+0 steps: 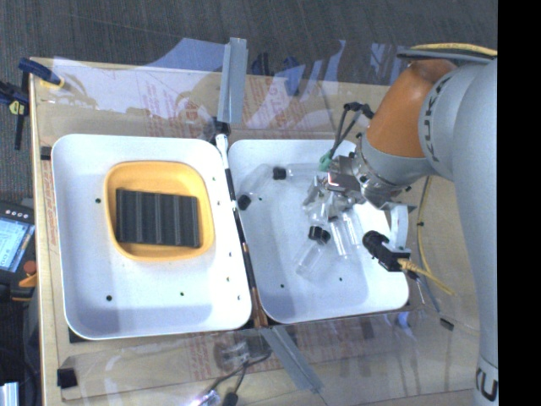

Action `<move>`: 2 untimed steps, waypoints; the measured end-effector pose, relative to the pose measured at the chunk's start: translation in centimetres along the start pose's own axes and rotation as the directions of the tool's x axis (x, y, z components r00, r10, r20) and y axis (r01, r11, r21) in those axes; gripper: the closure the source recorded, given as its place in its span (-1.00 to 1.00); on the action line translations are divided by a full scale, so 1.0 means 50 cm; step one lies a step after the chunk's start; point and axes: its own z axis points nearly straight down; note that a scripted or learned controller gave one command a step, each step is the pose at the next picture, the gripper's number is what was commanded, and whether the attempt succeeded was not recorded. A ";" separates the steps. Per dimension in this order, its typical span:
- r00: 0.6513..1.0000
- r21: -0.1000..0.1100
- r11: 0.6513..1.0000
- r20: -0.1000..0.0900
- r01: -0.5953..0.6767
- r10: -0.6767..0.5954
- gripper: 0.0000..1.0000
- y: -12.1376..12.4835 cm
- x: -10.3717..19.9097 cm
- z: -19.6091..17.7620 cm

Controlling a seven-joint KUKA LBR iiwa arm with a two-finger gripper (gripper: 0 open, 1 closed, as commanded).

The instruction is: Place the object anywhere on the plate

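You had two candidates for the task's thing, both lying in the right bin [279,299], and the view did not settle which one was meant. The small black piece [277,173] lay toward that bin's upper left corner, on the white floor and apart from everything else. The second black piece [243,201] sat lower and further left, just beside the wall that the two bins share. Neither of them was on the plate [156,172]. The pincer [328,227] hung over the middle of the right bin, to the right of both pieces and well apart from them, among pale, glassy parts that blurred into the bin's floor. You could not tell how far open it was, nor whether it had hold of anything. The arm [423,125] came in from the right edge of the frame, its orange band above the upper right corner of that bin. The plate, yellow with rounded corners, lay in the upper middle of the left bin [84,299], and a dark ridged slab [159,218] covered most of its middle. Both bins stood side by side on the surface [127,100], touching or nearly so along the seam down the centre of the frame.
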 end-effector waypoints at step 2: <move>0.943 -0.003 0.943 0.000 0.334 -0.334 1.00 0.059 0.164 -0.050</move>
